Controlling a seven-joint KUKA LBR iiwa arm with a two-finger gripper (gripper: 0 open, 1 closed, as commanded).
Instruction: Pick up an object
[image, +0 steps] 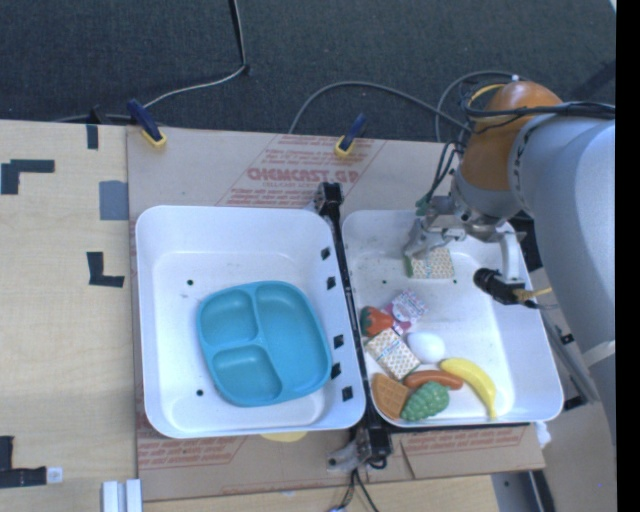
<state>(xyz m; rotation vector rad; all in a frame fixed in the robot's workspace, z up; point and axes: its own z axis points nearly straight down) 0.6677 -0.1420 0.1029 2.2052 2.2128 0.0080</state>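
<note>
On your left, the left bin (160, 300) held a blue divided plate (263, 342), lying flat toward the bin's near side. Across the black divider (338, 290), the right bin (520, 385) carried a cluster of toy food at its near end — a red tomato-like piece (376, 320), a crumpled pale wrapper (407, 305), a checkered cracker packet (391, 353), a white egg (428, 346), a sausage (432, 379), a green leafy piece (426, 401), a brown biscuit (388, 395) and a banana (474, 382), most of them touching or just beside one another. Well apart from that pile, toward the bin's far end, a second checkered packet (433, 264) sat directly under the gripper (430, 240), whose grey fingers came down onto its upper edge. You could not tell from this slanted view how far the fingers were spread, or whether they had hold of the packet. The arm (560, 180) entered from your right, its orange band (505, 135) above the wrist.
</note>
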